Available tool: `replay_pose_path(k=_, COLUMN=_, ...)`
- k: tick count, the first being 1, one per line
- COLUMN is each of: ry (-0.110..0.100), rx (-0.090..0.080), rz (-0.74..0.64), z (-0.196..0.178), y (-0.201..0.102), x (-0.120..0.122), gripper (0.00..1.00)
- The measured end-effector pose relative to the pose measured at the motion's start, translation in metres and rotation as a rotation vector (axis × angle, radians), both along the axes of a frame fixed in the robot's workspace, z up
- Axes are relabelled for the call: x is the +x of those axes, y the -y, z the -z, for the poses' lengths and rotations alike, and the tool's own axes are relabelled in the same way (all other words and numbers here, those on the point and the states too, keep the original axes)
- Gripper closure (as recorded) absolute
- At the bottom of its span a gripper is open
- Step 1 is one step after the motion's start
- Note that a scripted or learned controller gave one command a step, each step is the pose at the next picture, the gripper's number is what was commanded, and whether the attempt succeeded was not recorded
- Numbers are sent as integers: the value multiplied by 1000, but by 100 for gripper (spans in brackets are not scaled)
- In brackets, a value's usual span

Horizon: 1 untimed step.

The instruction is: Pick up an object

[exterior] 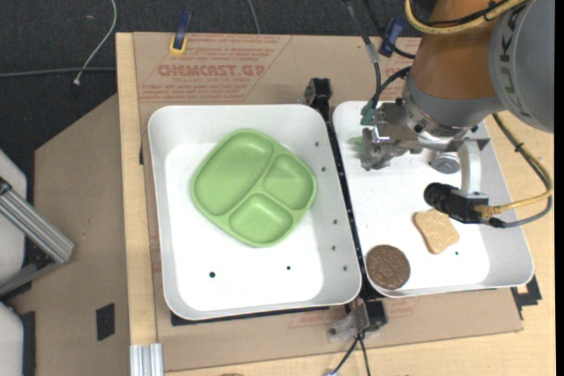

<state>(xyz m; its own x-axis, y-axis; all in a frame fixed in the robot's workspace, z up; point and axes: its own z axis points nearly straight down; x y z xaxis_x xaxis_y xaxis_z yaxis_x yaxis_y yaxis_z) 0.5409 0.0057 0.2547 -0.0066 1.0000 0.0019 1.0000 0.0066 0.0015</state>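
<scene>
My gripper [380, 151] hangs low over the far left part of the right bin [502, 264], under the arm's orange band. A small green bit [362, 139] shows at the gripper's left side; whether it is held is unclear. A tan bread-like piece [437, 232] lies in the right bin's near half, well to the right of and nearer than the gripper. A brown round disc [388, 266] lies by that bin's near left rim. A green divided plate [255, 187] rests in the middle of the left bin [176, 277].
The two white bins meet at a dark divider [344, 198] just left of the gripper. The bench is cardboard, with a blue clip [181, 22] at the far edge and cables on the dark floor beyond.
</scene>
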Motion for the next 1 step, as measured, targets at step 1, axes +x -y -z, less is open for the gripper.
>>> replay_pose_path(k=1, ry=0, rx=1, rz=0, z=2, y=-56, x=12, gripper=100)
